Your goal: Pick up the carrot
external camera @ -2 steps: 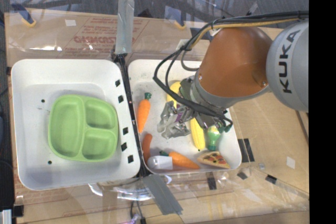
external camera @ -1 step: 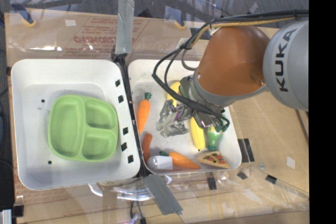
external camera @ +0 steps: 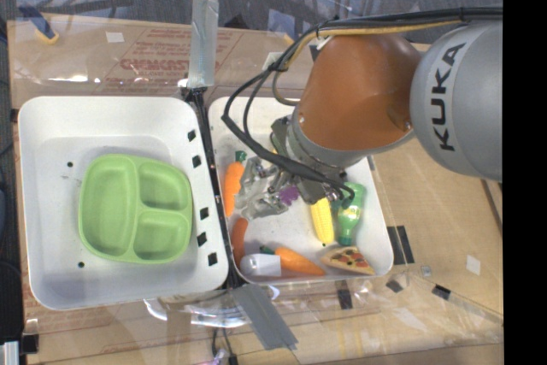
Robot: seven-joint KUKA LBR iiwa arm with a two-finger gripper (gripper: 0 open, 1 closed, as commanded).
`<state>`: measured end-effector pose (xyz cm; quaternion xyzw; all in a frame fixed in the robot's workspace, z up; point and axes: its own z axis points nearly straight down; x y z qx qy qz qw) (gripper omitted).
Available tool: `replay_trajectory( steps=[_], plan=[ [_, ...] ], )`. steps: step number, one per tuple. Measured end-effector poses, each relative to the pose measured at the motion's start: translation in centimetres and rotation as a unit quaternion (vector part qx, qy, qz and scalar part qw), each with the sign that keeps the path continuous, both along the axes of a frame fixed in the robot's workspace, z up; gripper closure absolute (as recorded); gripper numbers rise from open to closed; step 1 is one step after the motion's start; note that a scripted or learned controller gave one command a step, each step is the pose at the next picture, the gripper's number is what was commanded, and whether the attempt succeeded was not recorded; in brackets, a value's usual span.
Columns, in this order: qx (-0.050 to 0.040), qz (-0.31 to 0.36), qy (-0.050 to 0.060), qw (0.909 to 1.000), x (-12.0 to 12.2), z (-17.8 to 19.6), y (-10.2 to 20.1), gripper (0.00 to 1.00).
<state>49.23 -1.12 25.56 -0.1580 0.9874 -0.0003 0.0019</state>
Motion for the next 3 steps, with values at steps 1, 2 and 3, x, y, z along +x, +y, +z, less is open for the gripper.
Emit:
replay_trajectory(
  steps=[1, 2, 3],
  plan=[
    [-0.0006, 0.185, 0.002, 0.9828, -0.6, -2.5, -3.0, 1.0],
    [-0.0025, 0.315, -0.002, 0.949, 3.5, 8.2, -5.5, 1.0],
    [0.0014, 0.369, 0.004, 0.9293, -0.8, -1.5, -5.3, 1.0]
  ],
)
